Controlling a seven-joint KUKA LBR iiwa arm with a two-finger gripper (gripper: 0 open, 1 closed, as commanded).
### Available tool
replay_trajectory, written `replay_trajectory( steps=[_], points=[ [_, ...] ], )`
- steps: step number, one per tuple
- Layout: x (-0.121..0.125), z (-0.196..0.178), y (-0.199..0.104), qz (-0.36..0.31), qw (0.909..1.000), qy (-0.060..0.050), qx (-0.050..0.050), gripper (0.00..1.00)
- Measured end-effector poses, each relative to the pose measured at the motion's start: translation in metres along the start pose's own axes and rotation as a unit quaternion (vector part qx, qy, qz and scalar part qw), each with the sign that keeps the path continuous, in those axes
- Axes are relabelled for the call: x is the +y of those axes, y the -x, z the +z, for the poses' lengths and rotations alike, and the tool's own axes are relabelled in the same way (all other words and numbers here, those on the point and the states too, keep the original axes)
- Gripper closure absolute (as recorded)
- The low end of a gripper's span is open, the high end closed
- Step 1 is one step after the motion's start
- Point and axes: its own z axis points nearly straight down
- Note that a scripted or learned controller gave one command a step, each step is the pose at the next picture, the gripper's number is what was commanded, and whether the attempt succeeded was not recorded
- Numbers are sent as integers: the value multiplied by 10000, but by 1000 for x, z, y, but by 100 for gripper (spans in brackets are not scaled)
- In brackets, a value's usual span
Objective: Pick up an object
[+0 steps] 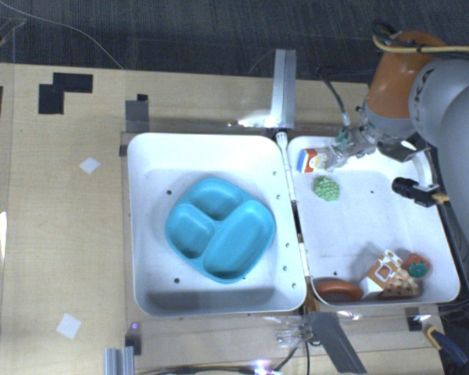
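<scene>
A grey robot arm (445, 92) with an orange band comes in from the right, over the top of the right bin (422, 233). Its gripper (338, 153) hangs near the top left corner of that bin. The fingers are small and blurry here, so I cannot tell if they are spread or pressed together, and I cannot see anything between them.

Just beside the gripper, on its left, a small red, white and blue packet (308, 161) lies against the bin's wall. It may have writing on it, but the writing is too small to read. Just below the gripper sits a green bumpy ball (325, 188), close to it but apart.

At the bottom of the right bin there is a brown oval thing (338, 290), a small toy house (389, 276) with white lines on it, and a little orange and green toy (417, 268), all near each other. No words can be read on them.

The left bin (148, 178) holds a blue plate (220, 229) with three sections, lying in the middle.
</scene>
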Motion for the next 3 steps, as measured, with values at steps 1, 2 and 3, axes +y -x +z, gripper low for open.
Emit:
replay_trajectory(
  steps=[1, 2, 3],
  points=[
    [0, 1, -1, 0, 10000, -9, 7, 0],
    [2, -12, 0, -22, 10000, 16, -8, 100],
    [2, -12, -1, -27, 10000, 18, -5, 0]
  ],
)
